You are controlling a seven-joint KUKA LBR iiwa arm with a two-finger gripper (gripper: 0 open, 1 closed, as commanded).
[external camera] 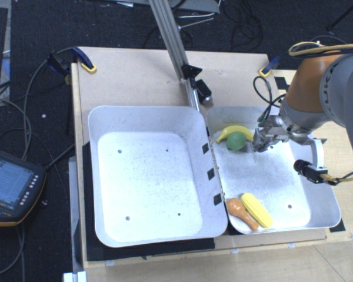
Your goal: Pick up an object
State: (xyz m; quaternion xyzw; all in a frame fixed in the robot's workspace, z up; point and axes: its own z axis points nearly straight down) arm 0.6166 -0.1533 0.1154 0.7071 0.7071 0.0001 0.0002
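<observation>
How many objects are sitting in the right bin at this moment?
4: a banana and green ball at the far end by the gripper; an orange piece and corn cob at the near edge.

Two bins are sitting side by side on the desk [135, 75], the right bin [294, 175] holding a banana [232, 132] touching a ball [236, 141] near its far edge, with the gripper [260, 143] hanging just right of them, and a corn cob [257, 210] lying against a squash-like piece [240, 211] at its near left corner, while the left bin [147, 175] is sitting beside a handheld pendant [9, 187] lying off the desk to the left.

2 white speckled bins [144, 175], yellow banana [235, 131], green ball [236, 141], orange band [306, 84]
</observation>
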